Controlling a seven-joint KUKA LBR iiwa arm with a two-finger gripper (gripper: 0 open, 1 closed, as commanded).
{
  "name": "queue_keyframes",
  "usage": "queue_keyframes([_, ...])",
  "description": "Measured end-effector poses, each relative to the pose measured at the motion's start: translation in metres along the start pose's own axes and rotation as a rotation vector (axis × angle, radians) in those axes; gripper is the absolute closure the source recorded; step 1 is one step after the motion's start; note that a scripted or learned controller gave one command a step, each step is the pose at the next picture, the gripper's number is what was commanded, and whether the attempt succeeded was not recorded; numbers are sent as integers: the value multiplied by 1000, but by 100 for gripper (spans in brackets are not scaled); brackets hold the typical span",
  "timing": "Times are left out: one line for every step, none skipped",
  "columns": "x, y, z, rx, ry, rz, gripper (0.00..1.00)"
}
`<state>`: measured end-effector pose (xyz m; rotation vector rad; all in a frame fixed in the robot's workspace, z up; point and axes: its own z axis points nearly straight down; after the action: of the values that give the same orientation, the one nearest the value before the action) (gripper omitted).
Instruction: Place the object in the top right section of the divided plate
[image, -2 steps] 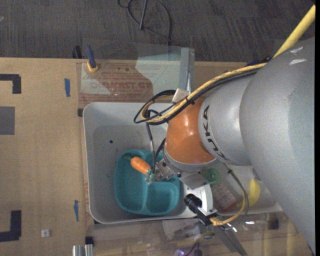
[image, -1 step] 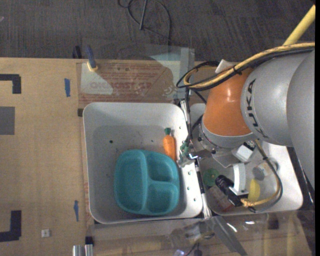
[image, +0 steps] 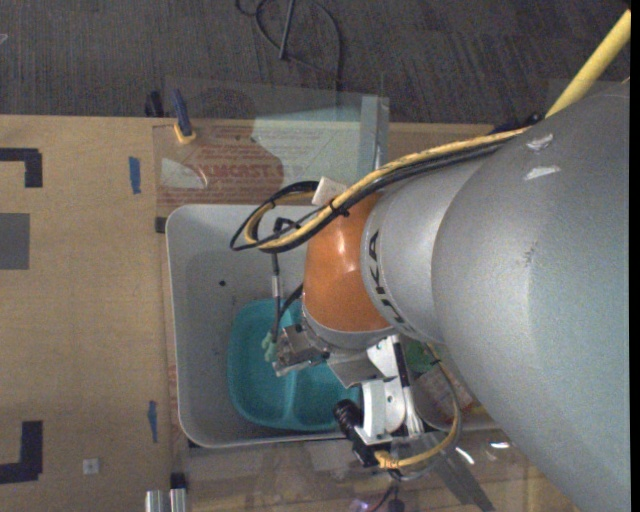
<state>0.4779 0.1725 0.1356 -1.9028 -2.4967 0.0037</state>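
Nearest the camera, much of the scene is covered by the grey arm (image: 520, 280), and with it the bench on that side of the gripper. Below the orange band (image: 340, 280) the gripper (image: 285, 352) is seen low over the divided plate (image: 255, 385), a teal dish lying in the white bin (image: 190, 300). Whether the gripper is spread or closed cannot be told, as its tip is masked by the wrist housing. A small pale green bit (image: 268, 345) is seen touching the gripper's tip, just above the plate; it may be the object, but this cannot be confirmed, nor whether it is held.

The task is judged to be at or near the placing step. It cannot be made out which section lies under the gripper, as part of the plate is hidden by the wrist, so nothing can be counted as done.

Above the gripper, black and yellow cables (image: 280, 215) loop over the bin and could drag on a withdrawal. Beyond the bin a clear sheet (image: 300, 140) is seen, and farther off blue tape (image: 134, 175) on the tan bench (image: 80, 330), well apart from the work.
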Motion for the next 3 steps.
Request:
queue_keyframes([0,0,0,-1,0,1,0])
queue_keyframes([-7,1,7,-7,1,336,0])
queue_keyframes([35,10,-53,-2,-1,346,0])
